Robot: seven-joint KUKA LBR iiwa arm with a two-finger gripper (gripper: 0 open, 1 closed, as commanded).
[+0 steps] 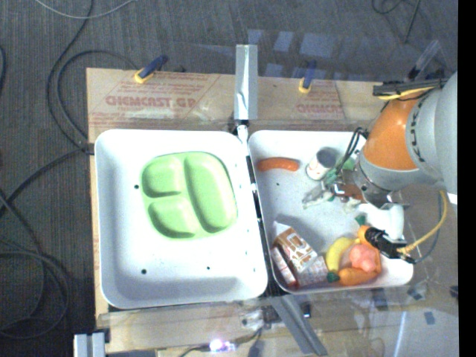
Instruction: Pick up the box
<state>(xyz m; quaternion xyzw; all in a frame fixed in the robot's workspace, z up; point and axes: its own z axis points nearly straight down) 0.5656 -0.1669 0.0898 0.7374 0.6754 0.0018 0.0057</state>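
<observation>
Nothing lifted yet: the gripper (321, 193) hangs with fingers spread and bare, and the box (296, 256) lies untouched below it and slightly left, against the bin wall (260, 222).

One fixed camera looks down at a slant from above the bench (104, 95), taking in both bins (111, 274).

Box (297, 257) – wall (269, 268) left, banana (338, 253) right.

Beyond the gripper (321, 193), a pale green divided tray (190, 193) lies in a white bin (119, 274). Nearer it: an orange sausage (278, 165), a red-brown patterned box (297, 257), a yellow banana (338, 253).
</observation>
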